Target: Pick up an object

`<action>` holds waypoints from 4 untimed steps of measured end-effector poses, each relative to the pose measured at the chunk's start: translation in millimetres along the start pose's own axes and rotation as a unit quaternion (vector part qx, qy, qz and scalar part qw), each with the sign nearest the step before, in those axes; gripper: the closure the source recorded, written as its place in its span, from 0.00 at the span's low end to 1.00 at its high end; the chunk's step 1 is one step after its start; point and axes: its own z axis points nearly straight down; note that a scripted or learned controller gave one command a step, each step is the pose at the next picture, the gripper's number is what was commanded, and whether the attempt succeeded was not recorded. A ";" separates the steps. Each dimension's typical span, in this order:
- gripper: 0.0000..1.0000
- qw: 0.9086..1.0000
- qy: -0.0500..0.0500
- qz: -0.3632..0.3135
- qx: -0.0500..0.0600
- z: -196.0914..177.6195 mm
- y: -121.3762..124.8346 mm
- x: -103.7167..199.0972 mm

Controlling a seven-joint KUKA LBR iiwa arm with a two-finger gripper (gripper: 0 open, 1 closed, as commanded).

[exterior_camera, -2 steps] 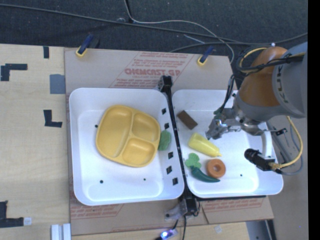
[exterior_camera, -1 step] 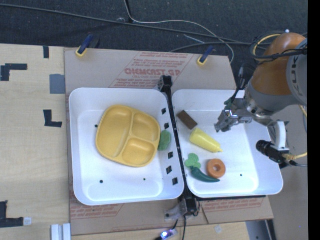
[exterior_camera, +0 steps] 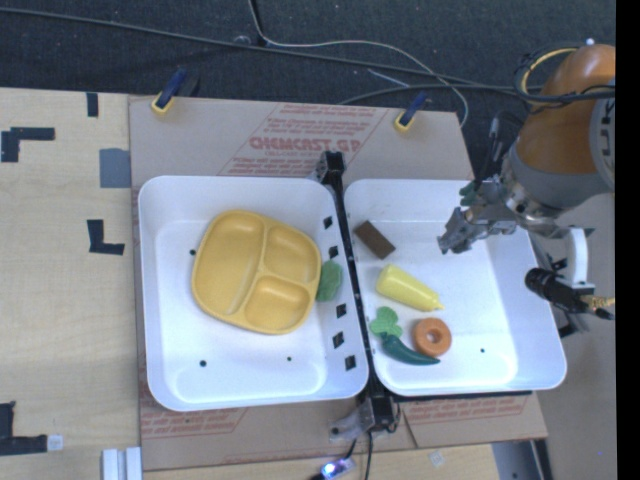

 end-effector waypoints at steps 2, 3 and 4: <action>1.00 1.000 0.001 -0.003 0.002 5.2 15.4 107.0; 1.00 1.000 0.000 -0.002 0.003 17.8 14.3 159.6; 1.00 1.000 0.001 -0.003 0.002 9.9 26.7 209.9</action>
